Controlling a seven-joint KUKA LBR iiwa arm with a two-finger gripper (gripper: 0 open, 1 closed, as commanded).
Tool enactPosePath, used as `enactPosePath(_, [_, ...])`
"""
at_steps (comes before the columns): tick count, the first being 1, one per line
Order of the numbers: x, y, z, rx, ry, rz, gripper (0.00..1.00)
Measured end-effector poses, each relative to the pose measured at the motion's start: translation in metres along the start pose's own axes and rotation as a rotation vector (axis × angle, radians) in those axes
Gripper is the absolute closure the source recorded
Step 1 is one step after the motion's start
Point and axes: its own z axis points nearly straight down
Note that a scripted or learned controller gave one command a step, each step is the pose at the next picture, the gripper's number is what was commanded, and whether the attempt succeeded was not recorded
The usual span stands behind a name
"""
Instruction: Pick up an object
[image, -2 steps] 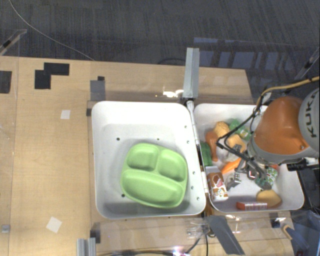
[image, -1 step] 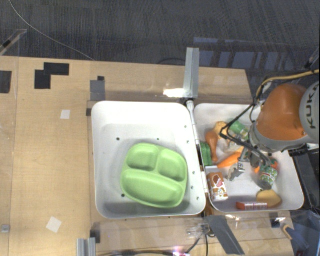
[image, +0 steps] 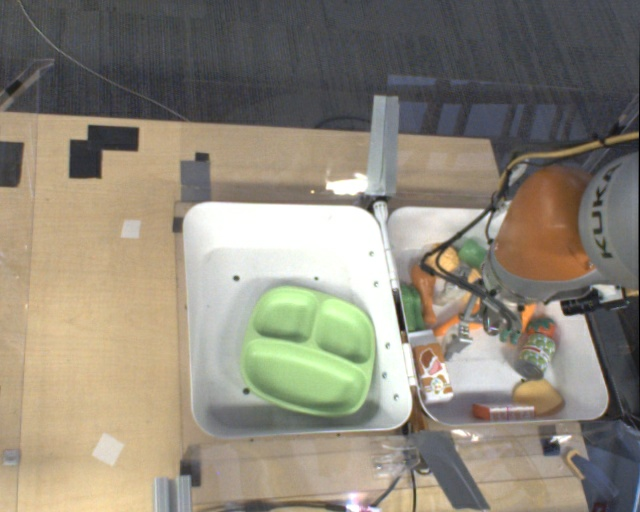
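I have the gripper (image: 468, 335) low over the right bin (image: 598, 395), in the clutter. Landmark: the green divided plate (image: 310, 348) lying in the left bin (image: 200, 300). Nearest candidate is the small printed carton (image: 434, 374), just right of the plate and directly below-left of the gripper, long axis running roughly up-down in view. Gripper state: cannot tell, the wrist probably hides it. No object seen held.
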Motion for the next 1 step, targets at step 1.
enactPosePath(1, [0.0232, -0.0084, -0.0011, 0.001, -0.006, 0.106, 0.00])
